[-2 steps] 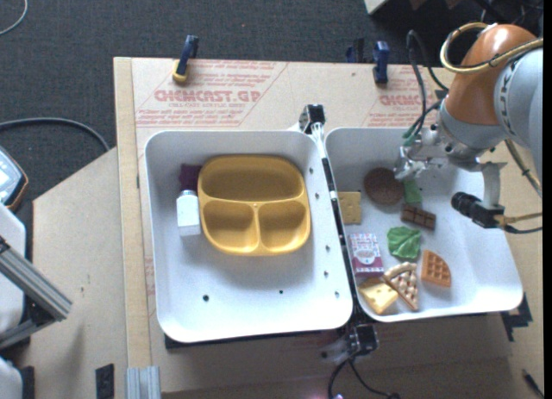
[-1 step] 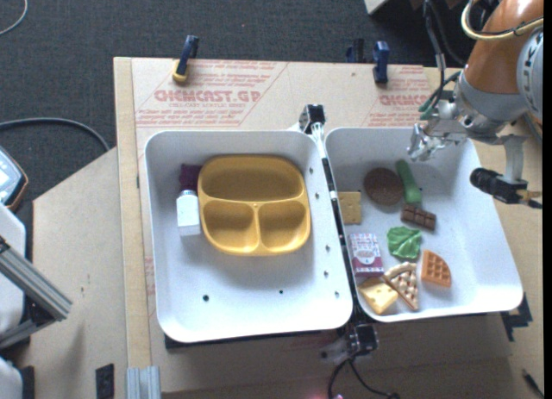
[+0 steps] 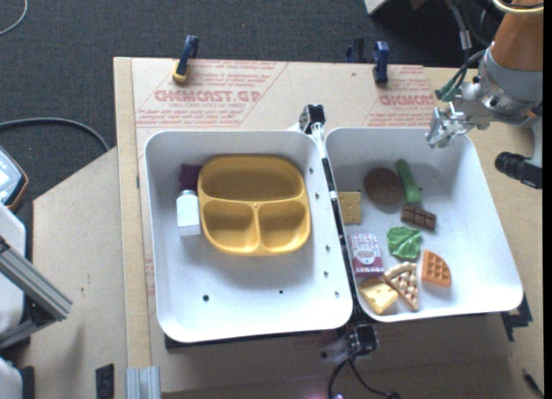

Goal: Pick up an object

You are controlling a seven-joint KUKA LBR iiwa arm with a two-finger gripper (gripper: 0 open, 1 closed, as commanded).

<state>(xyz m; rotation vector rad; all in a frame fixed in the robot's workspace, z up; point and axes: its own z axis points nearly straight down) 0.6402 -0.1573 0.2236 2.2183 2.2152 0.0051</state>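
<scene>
So nothing's picked yet. My gripper (image 3: 440, 130) hangs over the far rim of the right bin (image 3: 492, 242), w/ nothing between my fingers; can't tell if they're open or shut. Candidates lie in that bin: brown cookie (image 3: 383, 187), green pickle (image 3: 408, 182), waffle (image 3: 435, 270). Left: choose one, descend, grip, lift.

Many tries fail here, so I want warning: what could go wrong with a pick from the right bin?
The gripper hovers over the right bin's far rim, so a straight descent may strike it. The cheese wedge, pizza slice and waffle lie crowded together, so a grab there may catch two or shove neighbours.
</scene>
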